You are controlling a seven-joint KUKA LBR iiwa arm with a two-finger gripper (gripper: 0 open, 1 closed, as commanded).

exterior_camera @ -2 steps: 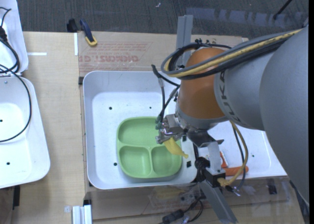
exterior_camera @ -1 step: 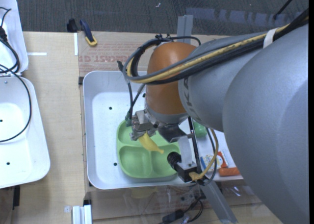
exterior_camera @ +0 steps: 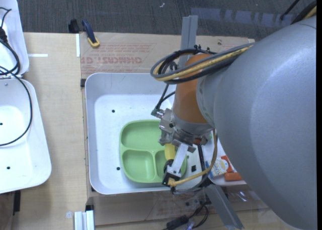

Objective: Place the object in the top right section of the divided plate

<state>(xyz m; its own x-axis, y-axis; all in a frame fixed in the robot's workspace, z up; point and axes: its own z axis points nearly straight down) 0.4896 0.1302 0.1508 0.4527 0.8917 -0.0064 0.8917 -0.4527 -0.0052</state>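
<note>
Gripper [exterior_camera: 175, 147] hangs over the green plastic divided plate [exterior_camera: 137, 149], grip I cannot tell; small yellow object [exterior_camera: 170, 152] looks light, slippery, so I'd pinch mid-body.

Divided plate [exterior_camera: 137, 148] pale green. Bin [exterior_camera: 103, 118] white, few dark dots. Arm [exterior_camera: 271, 113] grey, orange band. Cardboard [exterior_camera: 121, 55] tan, red lettering.

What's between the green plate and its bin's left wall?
Camera view: only bare floor between the green divided plate and the bin's left wall.
</note>
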